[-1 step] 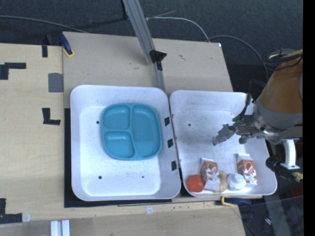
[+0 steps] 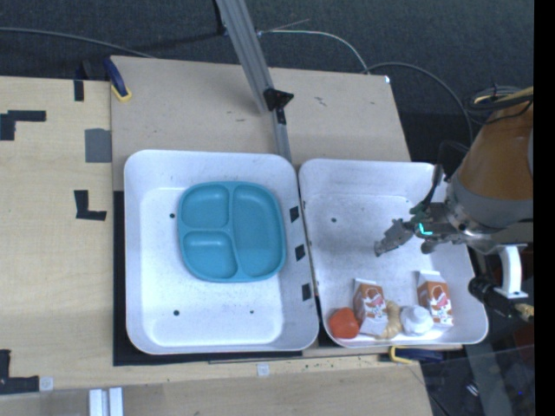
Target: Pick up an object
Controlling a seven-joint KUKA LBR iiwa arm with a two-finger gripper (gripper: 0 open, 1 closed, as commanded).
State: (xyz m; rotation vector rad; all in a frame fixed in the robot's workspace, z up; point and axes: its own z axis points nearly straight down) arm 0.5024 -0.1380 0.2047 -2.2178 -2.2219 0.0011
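Note:
My gripper (image 2: 388, 239) hangs over the middle of the right bin (image 2: 347, 189), reaching in from the right, with bare bin floor beneath it. Along the bin's front edge lie a red ball (image 2: 344, 322), a small red-and-white carton (image 2: 371, 306), a tan piece (image 2: 395, 319), a white round object (image 2: 418, 321) and a second carton (image 2: 434, 298). The gripper sits above and behind these objects, apart from them, with nothing seen in it.
The left bin (image 2: 147, 319) holds a blue divided plate (image 2: 232, 230). A grey metal pole (image 2: 247, 42) slants down to the gap between the bins. The arm's orange-banded wrist (image 2: 499, 172) stands over the right bin's right rim.

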